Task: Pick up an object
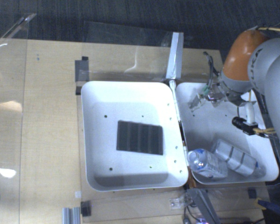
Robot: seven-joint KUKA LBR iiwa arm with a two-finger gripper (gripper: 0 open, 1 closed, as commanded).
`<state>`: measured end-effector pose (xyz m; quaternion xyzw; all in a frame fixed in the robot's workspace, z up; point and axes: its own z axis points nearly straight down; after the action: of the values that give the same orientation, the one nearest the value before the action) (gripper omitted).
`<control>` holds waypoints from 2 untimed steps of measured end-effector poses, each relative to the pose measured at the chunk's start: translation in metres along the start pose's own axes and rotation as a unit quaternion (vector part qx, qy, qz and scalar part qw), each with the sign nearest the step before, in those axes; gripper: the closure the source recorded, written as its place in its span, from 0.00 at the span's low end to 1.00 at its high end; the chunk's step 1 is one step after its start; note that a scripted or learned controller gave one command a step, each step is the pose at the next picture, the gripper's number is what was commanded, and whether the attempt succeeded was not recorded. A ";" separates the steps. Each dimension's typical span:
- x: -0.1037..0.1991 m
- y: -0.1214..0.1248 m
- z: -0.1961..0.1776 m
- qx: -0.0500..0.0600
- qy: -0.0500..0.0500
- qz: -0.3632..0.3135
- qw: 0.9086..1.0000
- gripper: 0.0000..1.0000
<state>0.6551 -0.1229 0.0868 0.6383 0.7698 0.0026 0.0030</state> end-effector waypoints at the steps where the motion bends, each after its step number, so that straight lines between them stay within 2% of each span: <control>1: -0.025 -0.047 -0.002 -0.001 -0.001 -0.103 0.995 0.00; 2: 0.007 -0.164 -0.005 -0.004 0.000 -0.118 0.993 0.00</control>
<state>0.4925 -0.1465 0.0905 0.5428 0.8398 0.0050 0.0061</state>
